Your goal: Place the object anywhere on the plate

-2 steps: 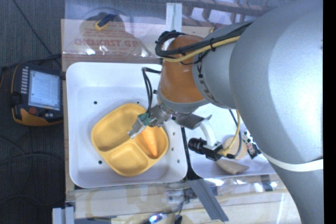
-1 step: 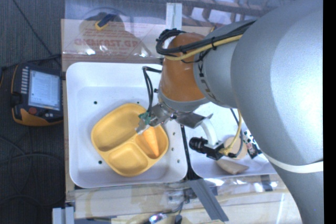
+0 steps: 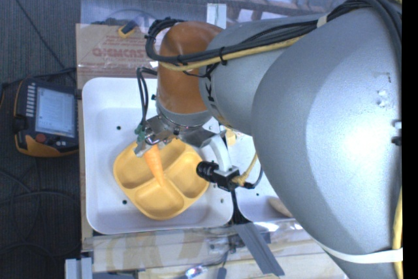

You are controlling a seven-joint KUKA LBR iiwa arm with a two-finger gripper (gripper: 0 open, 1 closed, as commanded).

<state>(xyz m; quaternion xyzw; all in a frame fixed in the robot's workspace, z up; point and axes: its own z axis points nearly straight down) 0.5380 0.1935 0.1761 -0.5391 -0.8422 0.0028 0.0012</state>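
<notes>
Now I see my gripper right above the yellow plate, with the orange carrot just under it, but I cannot tell its grip.

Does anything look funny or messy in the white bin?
Nothing is spilled or broken. The yellow divided plate sits turned at an angle in the left bin. An orange carrot-like piece lies across the plate's middle ridge rather than inside one section, right below the claw.

Bright even light, soft shadows, perhaps slightly blurred
</notes>
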